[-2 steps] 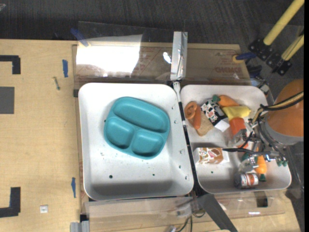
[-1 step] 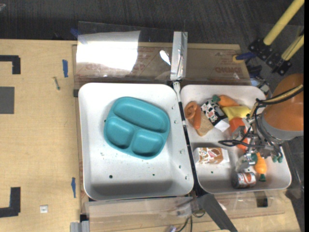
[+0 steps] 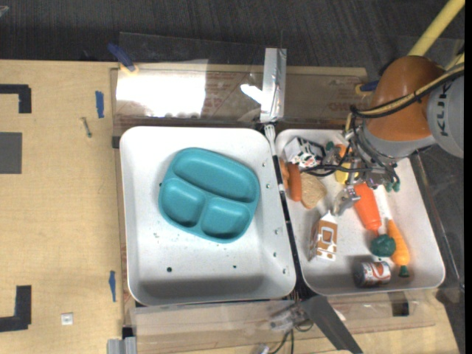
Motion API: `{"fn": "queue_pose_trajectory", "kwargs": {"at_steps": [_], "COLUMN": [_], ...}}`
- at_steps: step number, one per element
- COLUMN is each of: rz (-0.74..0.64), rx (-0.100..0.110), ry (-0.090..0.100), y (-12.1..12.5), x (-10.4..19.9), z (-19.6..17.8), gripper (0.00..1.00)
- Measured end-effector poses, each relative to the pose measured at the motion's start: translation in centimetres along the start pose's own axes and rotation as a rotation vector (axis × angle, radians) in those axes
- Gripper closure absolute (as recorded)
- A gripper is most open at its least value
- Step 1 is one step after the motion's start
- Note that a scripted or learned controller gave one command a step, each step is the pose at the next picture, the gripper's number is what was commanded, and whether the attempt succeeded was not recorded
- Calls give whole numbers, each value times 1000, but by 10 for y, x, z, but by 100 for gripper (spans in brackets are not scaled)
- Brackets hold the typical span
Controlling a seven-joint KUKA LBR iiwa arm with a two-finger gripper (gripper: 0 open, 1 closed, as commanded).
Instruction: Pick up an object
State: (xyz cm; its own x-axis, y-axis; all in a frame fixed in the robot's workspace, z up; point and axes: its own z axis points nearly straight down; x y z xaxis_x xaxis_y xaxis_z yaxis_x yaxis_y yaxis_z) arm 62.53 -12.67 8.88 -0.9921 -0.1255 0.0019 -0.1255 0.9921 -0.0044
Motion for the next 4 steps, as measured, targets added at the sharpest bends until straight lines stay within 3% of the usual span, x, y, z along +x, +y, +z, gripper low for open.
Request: {"fn": "queue_pose_trajectory", "kwargs": {"at_steps": [1,2,3,4], "rz": [-16,-104,-127,-142], "rx": [-3,-4,-3,10], "ry": [-9,-10,-11,-43], "y": [30,22,-26,-37], "x": [123,45,85,131], "z": [0,-62,1,-4], "gripper": [0,0,0,0]}}
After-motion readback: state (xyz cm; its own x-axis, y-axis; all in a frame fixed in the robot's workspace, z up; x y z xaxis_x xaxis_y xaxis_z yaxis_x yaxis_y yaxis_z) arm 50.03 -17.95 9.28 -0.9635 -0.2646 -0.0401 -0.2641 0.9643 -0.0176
